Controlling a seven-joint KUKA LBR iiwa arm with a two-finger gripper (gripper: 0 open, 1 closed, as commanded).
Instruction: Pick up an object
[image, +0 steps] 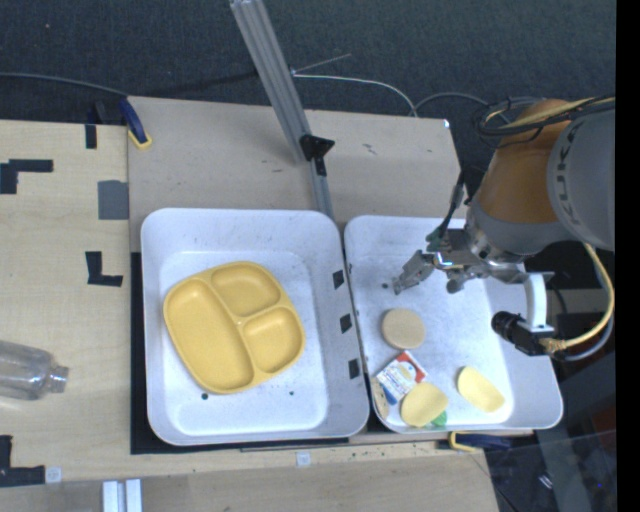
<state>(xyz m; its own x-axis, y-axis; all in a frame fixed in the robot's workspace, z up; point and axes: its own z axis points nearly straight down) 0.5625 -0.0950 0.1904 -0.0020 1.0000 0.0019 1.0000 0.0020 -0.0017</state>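
- Lying on the table's far left edge, a clear plastic bottle (28, 371) is resting on its side, well apart from both bins.
- Sitting in the left bin (160, 235), a yellow divided plate (233, 326) is taking up most of the floor, tilted at a diagonal.
- Running down from the top, a grey metal rail (283, 90) is ending near the seam between the bins.
- Waiting in the right bin (520, 400) are four small things: a round tan disc (403, 327) near the middle, a small printed packet (399, 378) below it, a yellow piece (424, 404) touching the packet, and another yellow piece (480, 389) further right.
- Hanging over the upper part of the right bin, the gripper (432, 274) is showing its fingers spread apart and pinching nothing, one finger (408, 275) pointing down and to the left.
- Judging the coming move, the tan disc is looking like the nearest target: it is lying just below and slightly left of the gripper, being round it is offering no long axis to align with, and the arm is needing only a short drop toward the camera side.
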